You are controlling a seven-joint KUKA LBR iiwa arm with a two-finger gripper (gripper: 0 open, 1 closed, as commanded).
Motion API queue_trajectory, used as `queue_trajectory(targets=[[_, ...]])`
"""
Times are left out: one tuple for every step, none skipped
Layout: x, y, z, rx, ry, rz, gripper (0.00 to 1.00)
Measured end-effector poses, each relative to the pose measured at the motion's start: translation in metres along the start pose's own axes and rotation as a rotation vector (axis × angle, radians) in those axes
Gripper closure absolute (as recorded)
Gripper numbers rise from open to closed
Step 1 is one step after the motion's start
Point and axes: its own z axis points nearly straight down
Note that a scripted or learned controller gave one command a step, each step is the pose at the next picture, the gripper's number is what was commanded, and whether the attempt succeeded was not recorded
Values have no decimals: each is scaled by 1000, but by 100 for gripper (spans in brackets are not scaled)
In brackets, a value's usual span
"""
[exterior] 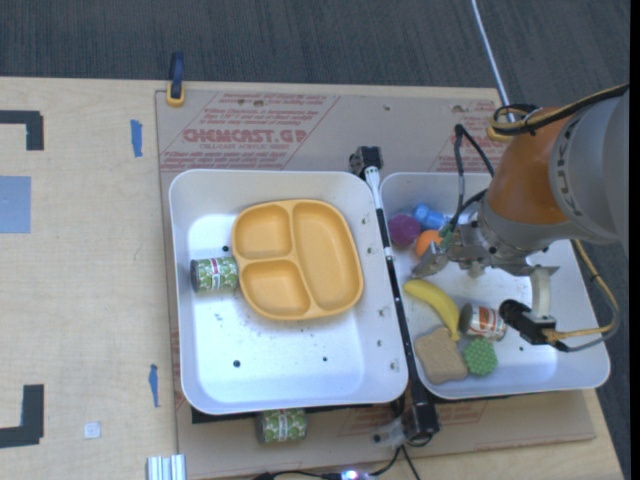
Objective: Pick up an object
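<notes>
My gripper [438, 258] hangs low over the left part of the right bin [590, 373], below the grey arm with its orange band [525, 173]. It is just above and right of a yellow banana [436, 304]. An orange piece [428, 240], a purple piece [404, 230] and a blue piece [428, 214] lie close to its left. A small red-and-white can [484, 321], a slice of bread [440, 356] and a green item [481, 359] lie nearer the bin's front. Nothing shows as held.
The left bin [200, 368] holds a yellow divided plate [297, 258] and a green can [213, 274] beside it. Another green can [282, 426] lies on the board in front of that bin. A black clamp [367, 158] sits between the bins at the back.
</notes>
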Motion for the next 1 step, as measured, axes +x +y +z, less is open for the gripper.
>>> queue_trajectory(targets=[[0,8,0,2,0,0,0]])
